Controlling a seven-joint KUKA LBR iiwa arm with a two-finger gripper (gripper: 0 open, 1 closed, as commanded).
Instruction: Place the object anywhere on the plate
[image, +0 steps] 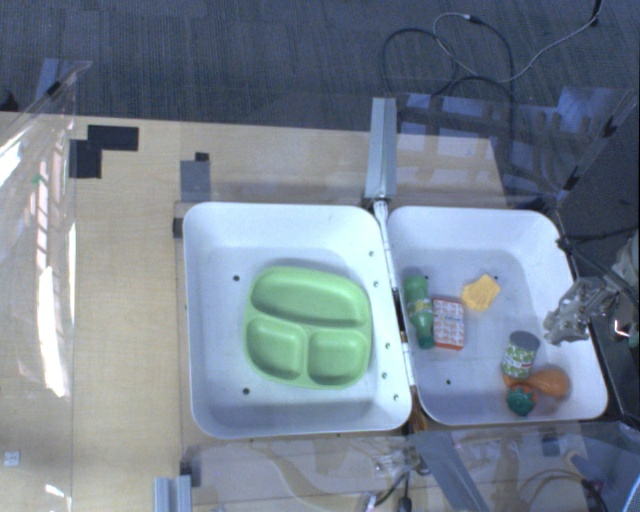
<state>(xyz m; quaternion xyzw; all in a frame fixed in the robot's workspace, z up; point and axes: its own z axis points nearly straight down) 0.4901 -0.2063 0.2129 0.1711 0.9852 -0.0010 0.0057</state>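
A green plate (306, 326) with three compartments lies in the left bin (215, 300). The right bin (520, 245) holds a green bottle (417, 309), a small red and white box (449, 323), a yellow wedge (481, 292), a small can (519, 356), an orange pear-shaped piece (548, 382) and a dark green ball (520, 402). My gripper (568, 318) hovers at the right bin's right rim, to the right of the can and apart from every object. Nothing shows between its fingers.
A metal post (381, 150) stands behind the seam between the two bins. Black cables (455, 60) loop at the back. A clear panel (40, 230) rises along the bench's left side.
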